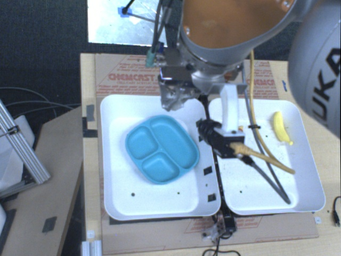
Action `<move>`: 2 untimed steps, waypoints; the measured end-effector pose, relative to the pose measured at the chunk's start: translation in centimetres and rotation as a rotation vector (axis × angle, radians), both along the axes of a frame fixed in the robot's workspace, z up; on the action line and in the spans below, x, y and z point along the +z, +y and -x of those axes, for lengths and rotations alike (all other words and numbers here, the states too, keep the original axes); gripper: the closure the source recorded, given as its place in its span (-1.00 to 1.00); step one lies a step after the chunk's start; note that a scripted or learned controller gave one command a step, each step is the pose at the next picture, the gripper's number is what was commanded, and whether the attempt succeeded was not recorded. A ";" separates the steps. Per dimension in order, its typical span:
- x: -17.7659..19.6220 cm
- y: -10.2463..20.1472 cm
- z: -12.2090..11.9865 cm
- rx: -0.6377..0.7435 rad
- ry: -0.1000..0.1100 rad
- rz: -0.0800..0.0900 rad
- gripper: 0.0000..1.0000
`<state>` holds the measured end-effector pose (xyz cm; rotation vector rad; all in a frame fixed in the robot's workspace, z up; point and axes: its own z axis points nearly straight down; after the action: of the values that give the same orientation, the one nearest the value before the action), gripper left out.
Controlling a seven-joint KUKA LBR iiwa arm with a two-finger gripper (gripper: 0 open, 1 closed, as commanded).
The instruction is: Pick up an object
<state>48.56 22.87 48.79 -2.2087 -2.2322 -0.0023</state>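
A blue divided plate (161, 148) lies flat in the left bin (120, 201), its three compartments facing up, while a small banana (282, 128) rests near the far right corner of the right bin (309, 191). Above the ridge where the bins meet hangs the gripper (176, 97), just beyond the plate's far rim; whether it is spread or closed cannot be told, and nothing is seen in its hold. A sound attempt would likely centre on one raised edge of the plate before descending, since a flat, smooth dish offers little else to pinch.
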 end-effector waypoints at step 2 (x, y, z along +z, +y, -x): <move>4.7 0.9 0.0 -0.001 -0.002 0.000 1.00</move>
<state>48.58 23.79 53.47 -2.2104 -2.2322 -0.0049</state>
